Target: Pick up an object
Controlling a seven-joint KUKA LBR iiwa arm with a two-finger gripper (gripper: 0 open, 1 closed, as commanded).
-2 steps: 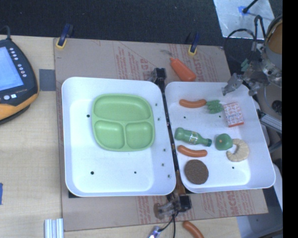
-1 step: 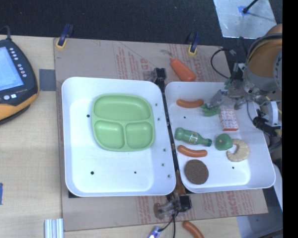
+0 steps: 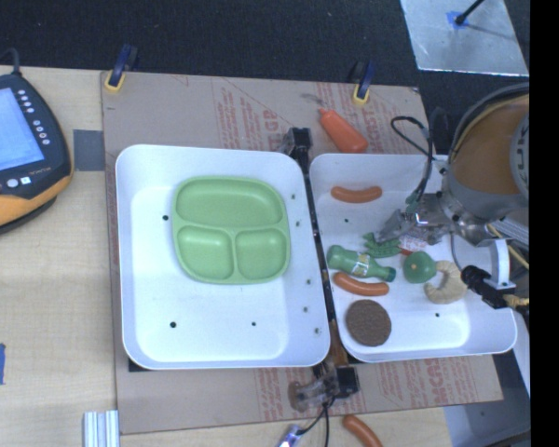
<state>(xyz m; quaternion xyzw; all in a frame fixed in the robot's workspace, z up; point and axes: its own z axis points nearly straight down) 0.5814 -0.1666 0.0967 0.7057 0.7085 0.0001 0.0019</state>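
You see the left bin holding a green tray; the right bin holds sausages and a brown patty; whether the gripper grasps anything, I cannot tell.

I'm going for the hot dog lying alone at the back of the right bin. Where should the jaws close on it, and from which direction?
Probably grip the hot dog at its middle, coming straight down from above with the jaws closing across its narrow width. It lies flat, its long axis running left to right, with bare bin floor on both long sides. The green bottle and second sausage sit well clear, nearer the camera.
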